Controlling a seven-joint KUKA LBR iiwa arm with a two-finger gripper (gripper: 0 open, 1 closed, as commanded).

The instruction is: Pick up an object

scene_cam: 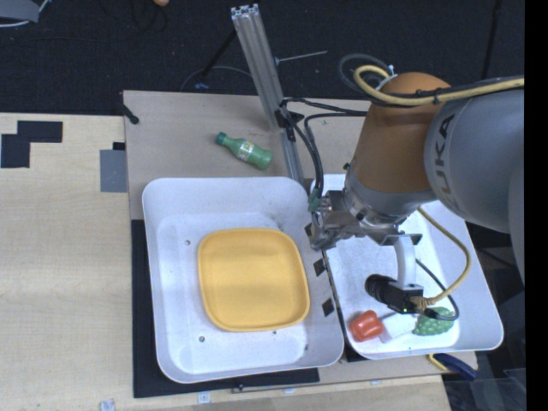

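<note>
A yellow rounded-square plate lies flat in the middle of the left bin. In the right bin, near its front edge, a small red object sits beside a green leafy object. My gripper hangs below the orange band of the arm, over the seam between the two bins, just past the plate's upper right corner. The arm's bulk hides much of the right bin's back half. I see nothing held in the gripper.
A green bottle lies on its side on the bench behind the left bin. A slanted aluminium rail rises behind the bins. Black and yellow cables with a black connector dangle over the right bin.
</note>
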